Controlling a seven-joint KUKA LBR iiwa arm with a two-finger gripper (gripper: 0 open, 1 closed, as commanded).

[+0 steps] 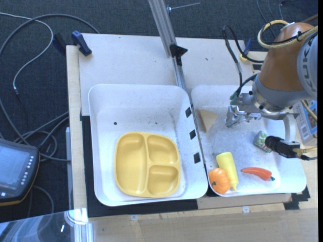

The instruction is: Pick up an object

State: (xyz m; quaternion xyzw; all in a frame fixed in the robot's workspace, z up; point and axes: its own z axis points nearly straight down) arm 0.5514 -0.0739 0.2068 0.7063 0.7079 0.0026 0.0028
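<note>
1. Hanging over the upper middle of the right bin (237, 147), the gripper (236, 118) is seen below the grey and orange arm (285, 69), which reaches in from the right edge of the view.
2. Whether the gripper is spread or closed cannot be told from this slanted view, and no object can be made out in its grasp.
3. A tan wedge (207, 119) is found just left of the gripper, lying flat near the wall shared by the two bins; contact between wedge and gripper cannot be judged.
4. A small green and white object (260, 139) is seen below and to the right of the gripper, near it but apart.
5. Along the right bin's lower edge three things are laid out: a yellow bottle-shaped piece (228, 165), an orange round fruit (219, 179) touching the bottle's lower left side, and a red pepper (257, 173) with a green stem, set apart to the right.
6. A yellow divided plate (148, 164) with three compartments is seen in the lower half of the left bin (136, 112), well apart from the gripper.
7. Both bins are borne by a pale bench (126, 59), at whose upper left corner a blue clamp (81, 42) is fixed.
</note>
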